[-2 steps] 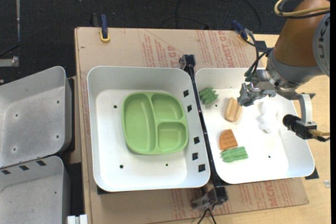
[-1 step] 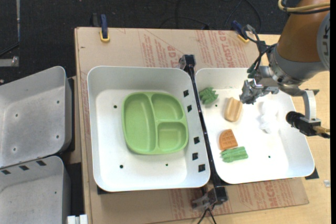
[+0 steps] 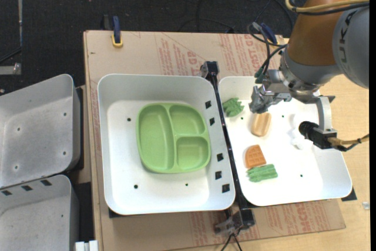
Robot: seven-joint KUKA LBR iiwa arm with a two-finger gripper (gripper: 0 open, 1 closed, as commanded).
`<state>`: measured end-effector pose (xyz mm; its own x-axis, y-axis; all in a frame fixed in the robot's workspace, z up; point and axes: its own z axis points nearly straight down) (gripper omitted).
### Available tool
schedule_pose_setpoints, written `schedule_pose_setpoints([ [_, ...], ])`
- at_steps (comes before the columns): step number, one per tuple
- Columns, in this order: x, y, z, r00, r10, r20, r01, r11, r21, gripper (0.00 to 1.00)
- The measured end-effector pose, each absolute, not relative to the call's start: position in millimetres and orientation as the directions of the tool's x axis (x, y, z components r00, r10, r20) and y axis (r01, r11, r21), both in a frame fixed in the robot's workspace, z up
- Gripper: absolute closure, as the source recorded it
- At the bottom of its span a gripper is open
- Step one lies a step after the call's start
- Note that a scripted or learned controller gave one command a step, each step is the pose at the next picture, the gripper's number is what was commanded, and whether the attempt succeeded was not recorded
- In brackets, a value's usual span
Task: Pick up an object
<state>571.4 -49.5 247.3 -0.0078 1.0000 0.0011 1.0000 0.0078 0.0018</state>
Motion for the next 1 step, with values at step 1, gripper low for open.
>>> schedule_pose_setpoints([
  [1, 566.7, 6.6, 233.7, -0.008, 1.0, 0.002, 1.0, 0.008, -0.002, 1.0],
])
